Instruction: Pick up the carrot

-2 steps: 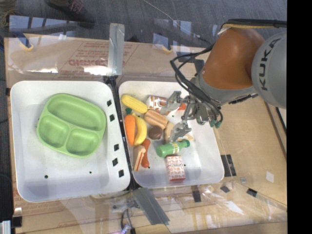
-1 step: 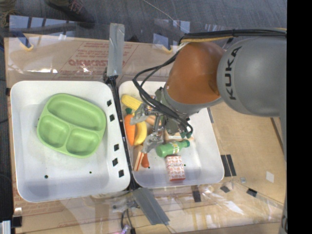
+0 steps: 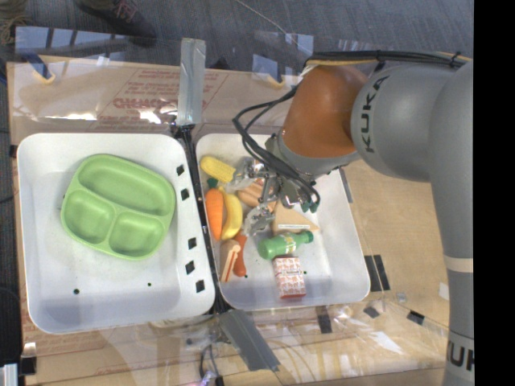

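While the smooth orange plastic carrot (image 3: 215,213) lies unlifted in the right white bin (image 3: 342,284), gripper (image 3: 269,203) hovers nearby w/ state unclear, pick pending.

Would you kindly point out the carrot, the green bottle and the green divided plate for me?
carrot (image 3: 214,214): camera view, middle of its orange body.
green bottle (image 3: 278,245): camera view, middle of its body.
green divided plate (image 3: 118,185): camera view, floor of its large upper compartment.
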Motion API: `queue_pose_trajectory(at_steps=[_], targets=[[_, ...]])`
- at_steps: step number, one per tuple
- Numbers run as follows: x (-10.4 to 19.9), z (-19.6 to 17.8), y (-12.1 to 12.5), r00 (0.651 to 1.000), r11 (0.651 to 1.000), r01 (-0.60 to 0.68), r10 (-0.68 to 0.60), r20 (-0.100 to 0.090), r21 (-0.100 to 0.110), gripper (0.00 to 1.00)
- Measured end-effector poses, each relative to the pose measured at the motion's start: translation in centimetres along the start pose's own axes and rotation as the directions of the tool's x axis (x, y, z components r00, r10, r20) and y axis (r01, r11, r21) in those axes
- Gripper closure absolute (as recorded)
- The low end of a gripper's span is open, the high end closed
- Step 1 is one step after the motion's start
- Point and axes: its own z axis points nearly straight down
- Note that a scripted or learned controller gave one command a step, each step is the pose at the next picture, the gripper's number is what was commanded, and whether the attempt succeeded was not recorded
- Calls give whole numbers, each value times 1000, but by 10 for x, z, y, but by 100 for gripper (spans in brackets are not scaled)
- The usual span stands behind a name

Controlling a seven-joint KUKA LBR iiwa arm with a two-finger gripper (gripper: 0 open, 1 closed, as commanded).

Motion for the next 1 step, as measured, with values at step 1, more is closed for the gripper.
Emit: queue_pose_trajectory(at_steps=[1], targets=[[-9,43,-17,999,999,-39,39,1,0,0]])
